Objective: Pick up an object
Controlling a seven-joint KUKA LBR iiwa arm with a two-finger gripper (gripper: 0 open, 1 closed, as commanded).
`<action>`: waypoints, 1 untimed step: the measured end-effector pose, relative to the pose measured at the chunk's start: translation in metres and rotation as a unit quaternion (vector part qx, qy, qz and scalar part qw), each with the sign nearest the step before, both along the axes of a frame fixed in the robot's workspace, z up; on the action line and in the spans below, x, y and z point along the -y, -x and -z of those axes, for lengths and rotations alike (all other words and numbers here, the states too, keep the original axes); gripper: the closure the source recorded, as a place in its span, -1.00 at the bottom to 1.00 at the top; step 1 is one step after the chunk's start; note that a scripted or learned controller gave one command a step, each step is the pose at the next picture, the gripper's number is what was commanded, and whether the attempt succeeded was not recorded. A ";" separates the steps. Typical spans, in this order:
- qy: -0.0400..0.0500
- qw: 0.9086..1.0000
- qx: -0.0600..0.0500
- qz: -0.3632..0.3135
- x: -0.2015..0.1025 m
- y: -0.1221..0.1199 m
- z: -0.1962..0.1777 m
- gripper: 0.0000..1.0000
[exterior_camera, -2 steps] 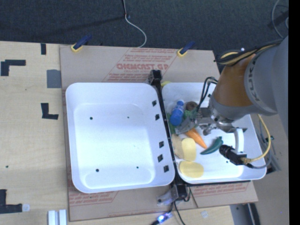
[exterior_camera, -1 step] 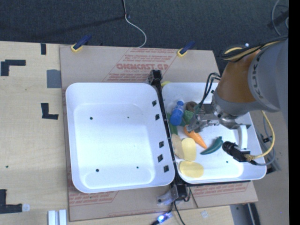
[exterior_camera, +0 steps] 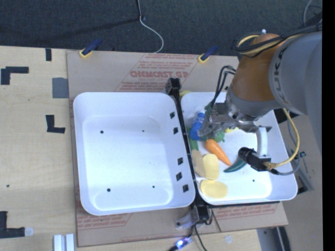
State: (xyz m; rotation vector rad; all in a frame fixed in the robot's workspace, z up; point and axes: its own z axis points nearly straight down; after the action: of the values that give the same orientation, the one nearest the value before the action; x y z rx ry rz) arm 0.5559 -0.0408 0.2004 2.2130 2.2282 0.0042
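Robotics lab or test bench. Grey industrial arm with orange band [exterior_camera: 261, 72] over two shallow white plastic bins [exterior_camera: 84, 109] on a flat brown cardboard sheet [exterior_camera: 152, 72] held by blue-and-yellow clamps [exterior_camera: 90, 47]; black tape markers [exterior_camera: 52, 123] on the pale wooden benchtop [exterior_camera: 31, 161], dark carpet [exterior_camera: 78, 9] beyond.

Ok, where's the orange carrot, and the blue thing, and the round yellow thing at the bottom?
orange carrot [exterior_camera: 216, 150], camera view, on the middle of its body.
blue thing [exterior_camera: 198, 126], camera view, on its upper part beside the divider.
round yellow thing [exterior_camera: 214, 189], camera view, on the centre of its top.
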 end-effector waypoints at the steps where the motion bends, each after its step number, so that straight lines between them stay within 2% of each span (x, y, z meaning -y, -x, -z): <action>1: -0.001 1.000 -0.006 0.002 -0.038 0.077 0.018 1.00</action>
State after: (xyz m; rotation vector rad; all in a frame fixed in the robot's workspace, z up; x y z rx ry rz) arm 0.4791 -0.0030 0.1827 2.2241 2.2310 -0.0089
